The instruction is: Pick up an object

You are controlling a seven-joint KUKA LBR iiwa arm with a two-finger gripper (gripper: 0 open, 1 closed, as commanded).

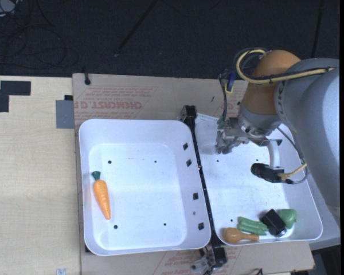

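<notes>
- Camera view: our gripper (225,148) hovers over bare floor in the right bin (241,182); fingers' state we cannot tell.
- Risk: descending here grabs nothing; the toys (262,225) sit near that bin's front edge.

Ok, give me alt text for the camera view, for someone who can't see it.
A grey robot arm's gripper hangs over the right bin, which holds toy vegetables and a black object near its front edge. A toy carrot lies in the left bin.

Tool (225,146) low, arm (309,107) bent from right.
</notes>
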